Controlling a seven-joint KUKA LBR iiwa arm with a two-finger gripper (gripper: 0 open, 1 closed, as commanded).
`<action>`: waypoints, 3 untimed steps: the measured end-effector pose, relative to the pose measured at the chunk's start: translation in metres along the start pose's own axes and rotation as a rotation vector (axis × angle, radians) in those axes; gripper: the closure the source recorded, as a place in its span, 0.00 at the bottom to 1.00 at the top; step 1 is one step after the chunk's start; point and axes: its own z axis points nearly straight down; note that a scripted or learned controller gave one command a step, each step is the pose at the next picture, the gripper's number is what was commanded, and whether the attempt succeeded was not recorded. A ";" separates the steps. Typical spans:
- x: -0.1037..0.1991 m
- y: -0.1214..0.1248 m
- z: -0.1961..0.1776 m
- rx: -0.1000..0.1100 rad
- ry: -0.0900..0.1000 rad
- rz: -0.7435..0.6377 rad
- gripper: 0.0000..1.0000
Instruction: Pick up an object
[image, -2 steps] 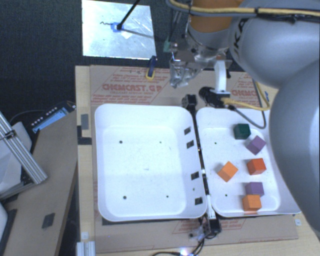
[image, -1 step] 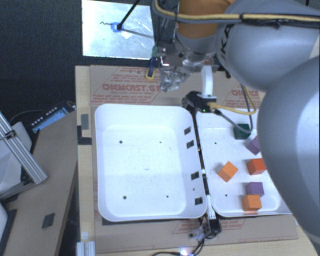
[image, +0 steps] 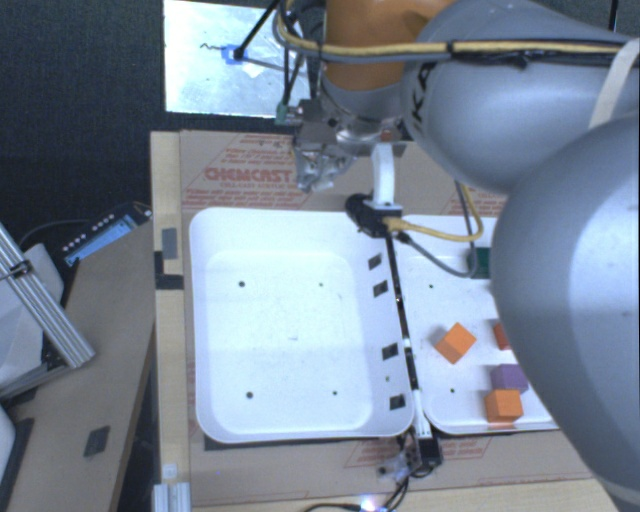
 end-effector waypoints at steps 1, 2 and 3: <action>0.045 0.007 0.030 0.001 0.000 -0.001 1.00; 0.057 0.009 -0.067 -0.011 0.004 0.000 1.00; 0.056 0.007 -0.240 -0.018 0.005 -0.001 1.00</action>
